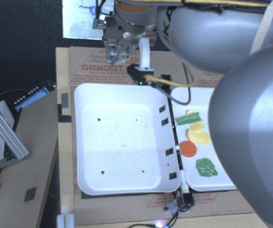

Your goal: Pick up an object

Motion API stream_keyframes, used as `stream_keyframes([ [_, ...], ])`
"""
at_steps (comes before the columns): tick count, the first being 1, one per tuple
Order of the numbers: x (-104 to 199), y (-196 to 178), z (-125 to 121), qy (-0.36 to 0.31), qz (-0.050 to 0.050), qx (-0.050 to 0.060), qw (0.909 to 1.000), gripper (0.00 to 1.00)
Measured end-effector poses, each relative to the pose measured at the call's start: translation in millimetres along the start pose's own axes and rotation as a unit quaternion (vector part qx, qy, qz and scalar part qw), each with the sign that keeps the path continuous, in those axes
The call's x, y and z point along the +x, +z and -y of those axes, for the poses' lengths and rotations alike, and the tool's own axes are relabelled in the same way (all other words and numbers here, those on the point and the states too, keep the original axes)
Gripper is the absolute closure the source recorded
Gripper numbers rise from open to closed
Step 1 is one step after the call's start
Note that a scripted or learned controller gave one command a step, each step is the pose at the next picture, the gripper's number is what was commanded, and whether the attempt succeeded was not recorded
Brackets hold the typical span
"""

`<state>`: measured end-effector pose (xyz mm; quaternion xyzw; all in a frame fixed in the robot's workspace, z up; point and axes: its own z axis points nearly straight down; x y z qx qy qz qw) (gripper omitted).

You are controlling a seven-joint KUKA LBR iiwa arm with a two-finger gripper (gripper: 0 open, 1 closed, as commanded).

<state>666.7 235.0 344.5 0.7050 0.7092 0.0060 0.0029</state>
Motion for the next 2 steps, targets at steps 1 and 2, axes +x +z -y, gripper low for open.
stream_keyframes([
  [1, 0.2, -200.3, 6.9, 0.000, -0.001, -0.004, 1.0000, 1.00],
  [2, -0.9, -10.5, -0.8, 0.003, 0.004, 0.013, 0.9999, 1.00],
])
